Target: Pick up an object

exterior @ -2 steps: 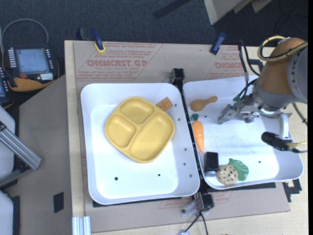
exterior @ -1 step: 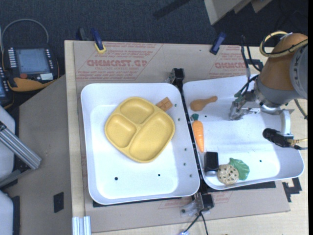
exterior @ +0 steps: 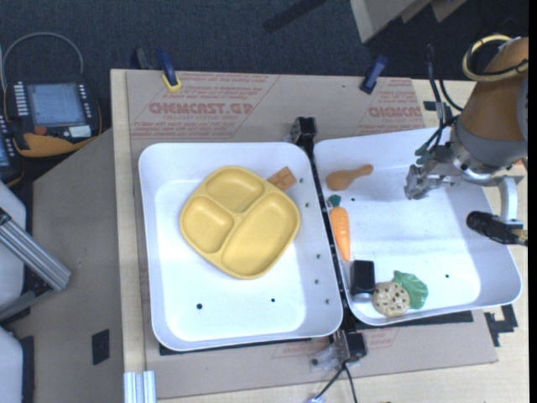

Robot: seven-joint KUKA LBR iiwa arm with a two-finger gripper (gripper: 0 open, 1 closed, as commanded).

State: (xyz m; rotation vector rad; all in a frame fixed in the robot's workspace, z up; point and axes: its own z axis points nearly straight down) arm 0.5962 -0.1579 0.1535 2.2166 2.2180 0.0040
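You see two white bins: the left bin (exterior: 168,309) holds a pale yellow divided plate (exterior: 240,222) and a small light-brown block (exterior: 283,177) at its far edge. In the right bin (exterior: 495,284) you find an orange carrot (exterior: 340,233) with a green top, a tan spoon-shaped piece (exterior: 347,176), a black block (exterior: 362,276), a beige cookie (exterior: 388,298) with dark spots and a green leafy piece (exterior: 413,287). The tabletop (exterior: 252,99) is brown board with red printed letters. The gripper (exterior: 418,183) is grey metal.

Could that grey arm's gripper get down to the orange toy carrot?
Probably yes. The orange toy carrot lies uncovered by the right bin's left wall, and the gripper hovers over the same white bin with bare floor between.
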